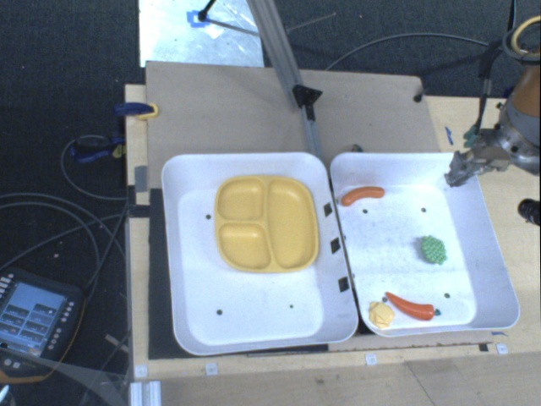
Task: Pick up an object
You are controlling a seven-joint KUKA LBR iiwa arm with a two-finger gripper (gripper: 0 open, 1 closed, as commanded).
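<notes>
- Dark carpet surrounds a tan bench (254,108) bearing two white bins side by side
- Left bin (194,311) holds a yellow divided plate (266,224) near its middle
- Right bin (494,286) holds an orange sausage (362,195) near its far left corner, a green knobbly piece (433,249) toward the right, and a red sausage (411,307) just beside a small yellow piece (381,315) at the near edge
- Gripper (461,172) hangs over the right bin's far right corner, apart from every object; whether its fingers are apart or together cannot be told
</notes>
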